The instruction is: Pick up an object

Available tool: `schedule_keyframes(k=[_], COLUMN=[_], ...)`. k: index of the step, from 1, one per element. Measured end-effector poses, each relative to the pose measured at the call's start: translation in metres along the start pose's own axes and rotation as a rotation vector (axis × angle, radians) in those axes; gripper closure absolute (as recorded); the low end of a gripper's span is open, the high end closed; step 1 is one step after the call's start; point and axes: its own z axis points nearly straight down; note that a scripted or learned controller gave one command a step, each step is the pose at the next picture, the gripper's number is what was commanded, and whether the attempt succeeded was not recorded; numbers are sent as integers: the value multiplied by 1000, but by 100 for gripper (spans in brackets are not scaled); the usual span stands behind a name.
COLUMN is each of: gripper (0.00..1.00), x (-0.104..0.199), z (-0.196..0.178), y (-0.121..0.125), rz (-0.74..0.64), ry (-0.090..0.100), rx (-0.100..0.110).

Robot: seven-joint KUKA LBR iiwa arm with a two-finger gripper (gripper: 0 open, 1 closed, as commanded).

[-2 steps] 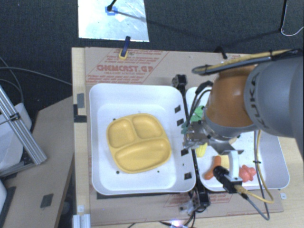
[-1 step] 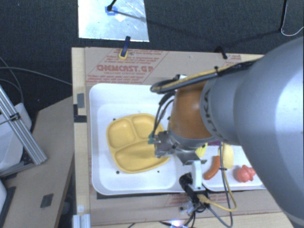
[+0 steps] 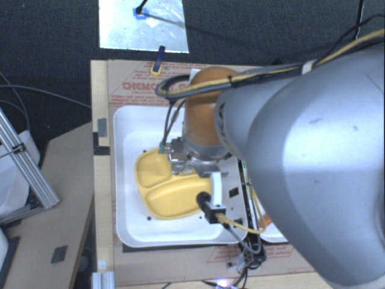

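A yellow, two-lobed soft object [image 3: 161, 185] lies in the left white bin [image 3: 129, 134], toward its front half. My gripper [image 3: 187, 165] hangs low over the right side of the yellow object, right at its upper edge. The wrist with its orange band [image 3: 201, 116] and the grey arm cover the fingertips, so how they stand is hidden. Part of the yellow object runs under the gripper body.
The right bin [image 3: 274, 233] is almost wholly hidden by the big grey arm; only a sliver shows at the front. Cables [image 3: 246, 245] hang down near the divider between the bins. A cardboard sheet [image 3: 129, 83] lies under the bins.
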Motion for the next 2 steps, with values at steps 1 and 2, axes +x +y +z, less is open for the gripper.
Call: schedule_keyframes(k=[1,2], gripper=[100,100], x=[47,28], z=[-221,-145], y=[47,10], rz=[0,8], ry=[5,-4], rx=[-13,11])
